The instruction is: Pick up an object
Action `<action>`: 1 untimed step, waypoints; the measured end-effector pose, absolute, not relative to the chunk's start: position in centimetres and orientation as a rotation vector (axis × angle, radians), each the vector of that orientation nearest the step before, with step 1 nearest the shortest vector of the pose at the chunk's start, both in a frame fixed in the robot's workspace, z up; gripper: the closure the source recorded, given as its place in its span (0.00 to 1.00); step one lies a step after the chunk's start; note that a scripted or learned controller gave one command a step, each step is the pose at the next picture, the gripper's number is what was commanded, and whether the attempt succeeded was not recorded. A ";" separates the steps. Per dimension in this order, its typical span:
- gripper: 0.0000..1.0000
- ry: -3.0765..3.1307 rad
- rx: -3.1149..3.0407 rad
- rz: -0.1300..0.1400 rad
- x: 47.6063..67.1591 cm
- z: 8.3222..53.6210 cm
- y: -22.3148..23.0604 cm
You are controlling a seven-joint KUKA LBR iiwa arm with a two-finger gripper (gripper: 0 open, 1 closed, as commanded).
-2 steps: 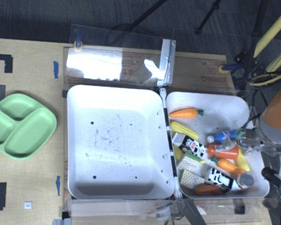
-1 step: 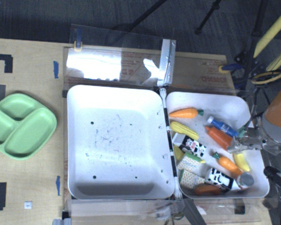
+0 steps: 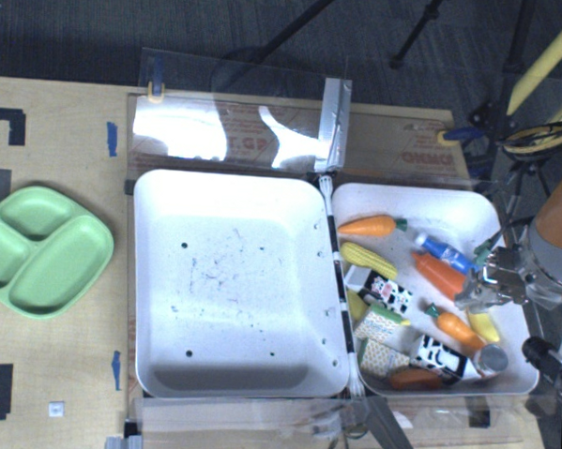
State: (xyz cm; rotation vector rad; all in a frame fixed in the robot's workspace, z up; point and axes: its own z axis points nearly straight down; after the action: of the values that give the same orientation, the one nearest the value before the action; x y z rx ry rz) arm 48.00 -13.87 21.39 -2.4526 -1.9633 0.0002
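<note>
The right bin (image 3: 470,208) holds several toy items. A carrot (image 3: 367,226) lies at its back left, with a yellow corn cob (image 3: 368,259) just in front of it. Further right are a blue tube (image 3: 444,249) and an orange bottle (image 3: 438,273). My gripper (image 3: 485,284) hangs low at the bin's right side, right beside the orange bottle's end and above a smaller carrot (image 3: 459,327) and a yellow piece (image 3: 485,325). Two black-and-white patterned items (image 3: 388,292) (image 3: 440,357) and a brown sausage (image 3: 414,377) lie toward the front.
The left bin (image 3: 226,282) adjoins the right one along a shared wall. A green divided plate (image 3: 40,248) rests on the bench at far left. Clear panels stand behind the bins, and cables and stands crowd the right side near the arm.
</note>
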 end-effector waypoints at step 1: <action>1.00 -1.942 -2.470 0.001 56.1 22.5 -11.6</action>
State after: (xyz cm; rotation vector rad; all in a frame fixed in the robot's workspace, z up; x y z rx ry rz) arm 56.06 -11.63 22.54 -2.4704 -1.9423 0.0006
